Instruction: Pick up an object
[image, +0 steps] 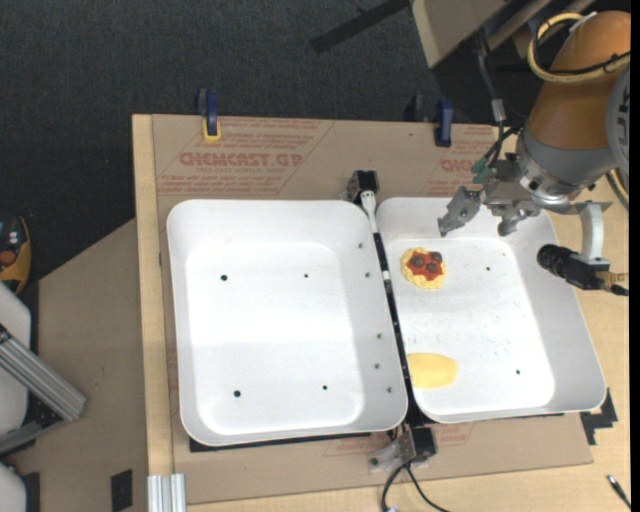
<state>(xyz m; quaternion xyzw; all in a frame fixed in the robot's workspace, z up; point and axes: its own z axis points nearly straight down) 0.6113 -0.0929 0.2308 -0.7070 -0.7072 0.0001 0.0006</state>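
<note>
A small round yellow piece topped with red and dark bits lies in the right bin, near its left wall in the far half. A plain yellow oval piece lies near that bin's front left corner. My gripper hangs over the far edge of the right bin, up and to the right of the topped piece. Its two fingers are spread apart with nothing between them.
The left bin sits beside the right one, their walls touching along a dark seam. Both rest on a brown board clamped at the back by blue clamps. The arm's grey wrist and orange band lean in from the upper right.
</note>
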